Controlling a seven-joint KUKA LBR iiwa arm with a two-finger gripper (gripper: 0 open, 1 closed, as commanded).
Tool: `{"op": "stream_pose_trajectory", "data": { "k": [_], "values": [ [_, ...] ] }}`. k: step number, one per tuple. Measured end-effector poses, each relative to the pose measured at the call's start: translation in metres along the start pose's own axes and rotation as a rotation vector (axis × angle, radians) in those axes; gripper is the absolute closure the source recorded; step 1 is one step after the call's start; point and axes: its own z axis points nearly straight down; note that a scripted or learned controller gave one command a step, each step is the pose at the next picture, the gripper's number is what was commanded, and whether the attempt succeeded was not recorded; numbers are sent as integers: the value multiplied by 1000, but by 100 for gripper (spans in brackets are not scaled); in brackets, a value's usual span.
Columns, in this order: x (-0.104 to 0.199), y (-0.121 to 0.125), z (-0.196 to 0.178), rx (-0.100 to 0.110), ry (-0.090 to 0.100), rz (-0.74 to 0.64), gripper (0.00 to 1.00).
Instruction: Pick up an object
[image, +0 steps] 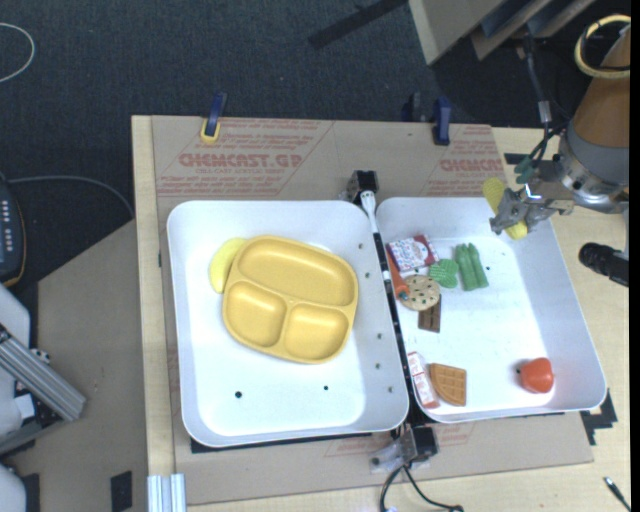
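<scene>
My gripper (514, 212) hangs over the far right corner of the right bin (560, 300), shut on a yellow object (495, 190) whose ends stick out above and below the fingers. On the bin floor lie a red and white packet (410, 252), a green vegetable (470, 266), a smaller green piece (443, 274), a round cookie (420, 292), a brown bar (430, 319), a waffle (448, 384) and a red-orange ball (537, 375).
The left bin (200, 380) holds a yellow divided plate (290, 300) with a yellow item (221, 264) partly tucked under its left edge. A black clip (364, 184) sits between the bins at the back. The cardboard base (300, 150) extends behind the bins.
</scene>
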Motion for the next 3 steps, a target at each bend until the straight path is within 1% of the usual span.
{"op": "stream_pose_trajectory", "data": {
  "k": [1,2,3],
  "values": [
    [54,2,-10,3,2,-3,100],
    [108,12,3,5,2,-2,100],
    [163,7,1,6,2,-4,100]
  ]
}}
